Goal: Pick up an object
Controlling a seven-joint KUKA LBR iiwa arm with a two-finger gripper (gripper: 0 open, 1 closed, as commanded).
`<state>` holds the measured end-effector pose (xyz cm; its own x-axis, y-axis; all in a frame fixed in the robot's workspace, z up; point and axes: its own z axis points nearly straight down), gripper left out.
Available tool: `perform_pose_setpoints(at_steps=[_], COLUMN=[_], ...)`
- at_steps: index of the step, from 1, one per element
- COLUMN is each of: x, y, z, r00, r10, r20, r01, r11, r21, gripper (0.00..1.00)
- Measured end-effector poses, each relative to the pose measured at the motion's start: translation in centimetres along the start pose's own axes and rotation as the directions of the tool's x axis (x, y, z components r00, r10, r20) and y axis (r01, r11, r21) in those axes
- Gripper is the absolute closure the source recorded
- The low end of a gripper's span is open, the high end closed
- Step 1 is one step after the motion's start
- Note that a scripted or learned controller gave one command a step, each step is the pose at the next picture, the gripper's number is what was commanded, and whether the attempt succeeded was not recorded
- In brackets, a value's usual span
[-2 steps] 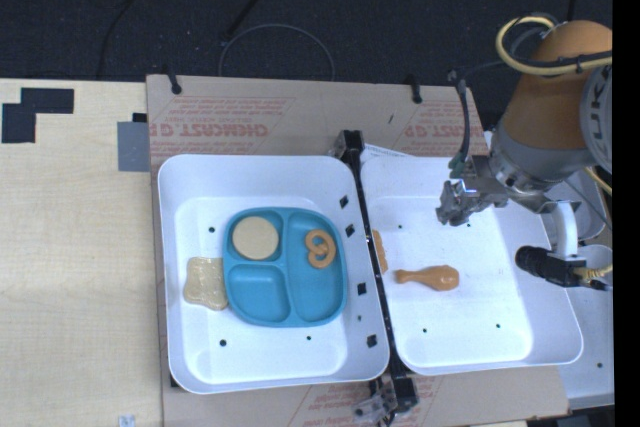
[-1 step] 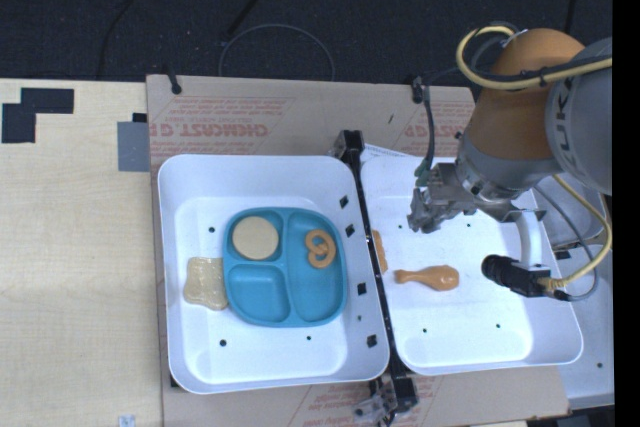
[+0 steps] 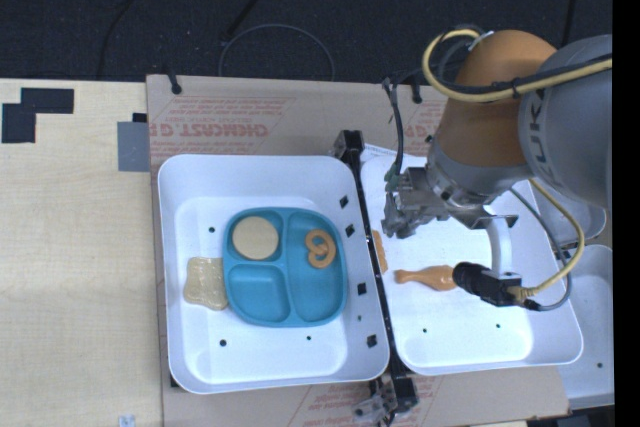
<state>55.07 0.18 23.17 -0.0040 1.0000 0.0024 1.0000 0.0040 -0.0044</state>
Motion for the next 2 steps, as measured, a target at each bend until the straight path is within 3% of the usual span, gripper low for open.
perform_pose_setpoints(at_steps=[2], x=[8.6], y=[-1.8], z=[0.2], r00=[1.0], r10=[0.0], r20=[0.002], r01=[0.0], r11=[1.0], r21=[0.0], gripper=[1.0])
